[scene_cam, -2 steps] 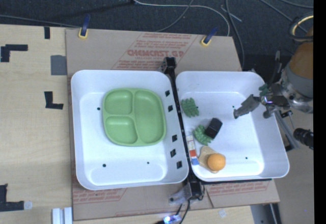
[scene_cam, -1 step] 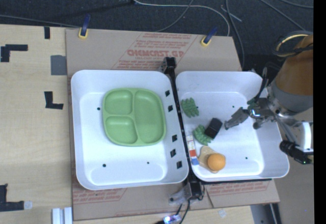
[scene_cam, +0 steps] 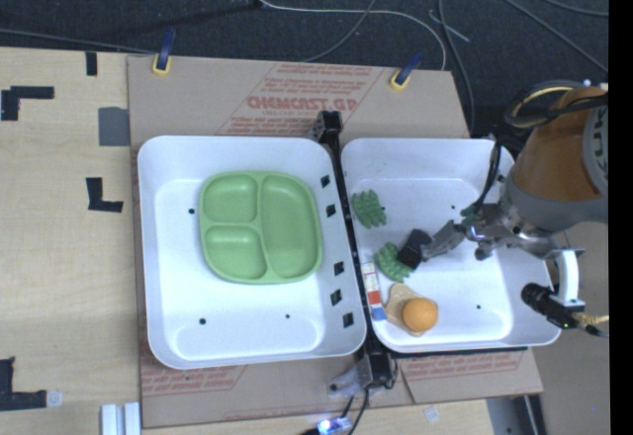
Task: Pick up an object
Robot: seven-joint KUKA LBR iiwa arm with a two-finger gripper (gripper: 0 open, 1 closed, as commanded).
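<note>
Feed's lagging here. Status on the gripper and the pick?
Gripper low in right bin, at green toy; grip unconfirmed. Orange ball and leafy green piece close by. Green tray in left bin.

The arm [scene_cam: 559, 166] is cut off at the right edge, and its dark gripper [scene_cam: 413, 247] hides part of a green object [scene_cam: 392, 260].

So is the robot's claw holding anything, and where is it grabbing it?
I can't tell. The claw is right at a green toy in the right bin, but a grip isn't visible.
</note>
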